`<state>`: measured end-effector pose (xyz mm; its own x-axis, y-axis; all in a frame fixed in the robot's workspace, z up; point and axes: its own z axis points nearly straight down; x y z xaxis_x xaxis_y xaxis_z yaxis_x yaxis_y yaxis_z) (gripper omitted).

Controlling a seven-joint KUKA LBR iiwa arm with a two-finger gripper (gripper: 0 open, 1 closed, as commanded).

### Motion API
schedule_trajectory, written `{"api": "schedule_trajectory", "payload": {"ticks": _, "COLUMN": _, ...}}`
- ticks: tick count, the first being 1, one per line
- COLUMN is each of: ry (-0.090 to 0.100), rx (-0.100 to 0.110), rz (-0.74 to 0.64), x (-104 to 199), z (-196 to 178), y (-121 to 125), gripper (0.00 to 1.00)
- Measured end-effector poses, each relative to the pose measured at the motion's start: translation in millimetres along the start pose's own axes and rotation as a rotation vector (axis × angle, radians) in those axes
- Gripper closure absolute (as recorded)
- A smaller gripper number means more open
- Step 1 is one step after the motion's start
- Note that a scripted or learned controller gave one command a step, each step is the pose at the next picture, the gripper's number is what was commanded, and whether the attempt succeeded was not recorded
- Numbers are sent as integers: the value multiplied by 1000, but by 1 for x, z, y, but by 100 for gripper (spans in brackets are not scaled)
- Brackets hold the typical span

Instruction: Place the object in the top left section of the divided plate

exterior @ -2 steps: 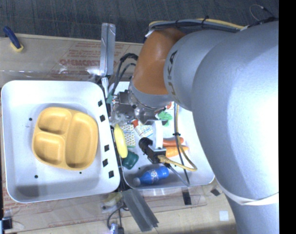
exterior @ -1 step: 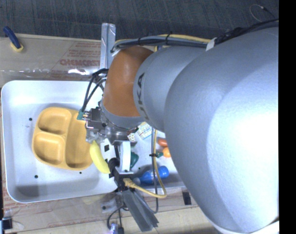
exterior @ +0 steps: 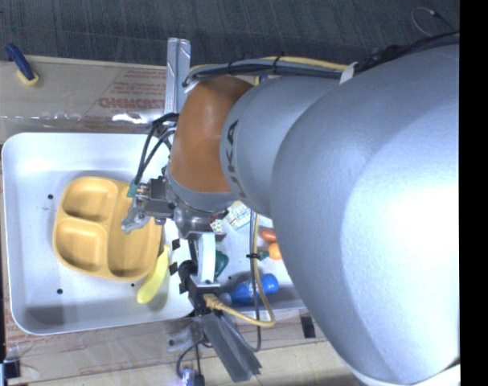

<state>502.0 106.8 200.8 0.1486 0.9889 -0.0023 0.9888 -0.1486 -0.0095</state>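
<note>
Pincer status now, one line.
Pincer: over the right edge of the yellow divided plate; open or closed cannot be told from this view.

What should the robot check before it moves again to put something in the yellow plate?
1. Plate lies flat in the left bin: ok.
2. Plate sections bare, ready for a thing: ok.
3. Gripper sits over the plate's right edge: ok.
4. Something held between the fingers: cannot tell, the wrist hides it.
5. Yellow banana-like thing lies beside the plate, touching its lower edge: not ok, it may get bumped.
6. Other toys sit under the arm, half hidden: cannot tell.
</note>
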Motion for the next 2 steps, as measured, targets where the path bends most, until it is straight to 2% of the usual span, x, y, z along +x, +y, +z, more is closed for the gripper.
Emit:
{"api": "schedule_trajectory", "payload": {"ticks": 1, "ry": 5, "rx": -9, "rz": 50, "x": 31, "z": 85, "y": -30, "gripper": 0}}
{"api": "schedule_trajectory", "payload": {"ticks": 2, "ry": 0, "rx": -3, "rz": 12, "x": 117, "z": -48, "y": 28, "gripper": 0}}
